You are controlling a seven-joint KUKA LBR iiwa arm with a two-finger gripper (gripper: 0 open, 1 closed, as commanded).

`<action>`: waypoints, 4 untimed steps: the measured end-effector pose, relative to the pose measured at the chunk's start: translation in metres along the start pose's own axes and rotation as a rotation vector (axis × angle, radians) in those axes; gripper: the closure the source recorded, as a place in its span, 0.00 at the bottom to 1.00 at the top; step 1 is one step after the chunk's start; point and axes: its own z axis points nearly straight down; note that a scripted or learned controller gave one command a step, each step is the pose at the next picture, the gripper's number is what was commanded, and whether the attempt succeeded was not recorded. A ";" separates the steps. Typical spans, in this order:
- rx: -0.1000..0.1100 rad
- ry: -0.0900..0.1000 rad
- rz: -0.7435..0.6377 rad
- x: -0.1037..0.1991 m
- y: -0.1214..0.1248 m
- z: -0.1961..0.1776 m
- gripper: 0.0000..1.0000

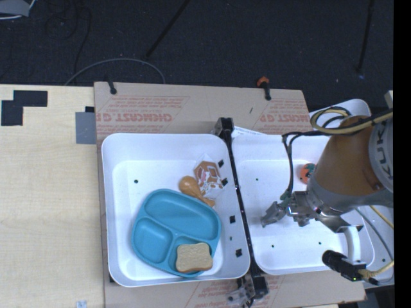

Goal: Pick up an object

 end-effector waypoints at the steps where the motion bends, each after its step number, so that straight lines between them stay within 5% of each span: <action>1: -0.001 0.000 0.000 0.005 0.003 0.045 0.00; 2: -0.007 -0.003 0.002 0.004 0.003 0.065 0.00; 3: -0.007 -0.001 0.007 0.004 0.003 0.055 1.00; 4: -0.011 -0.002 0.003 -0.005 0.005 -0.004 1.00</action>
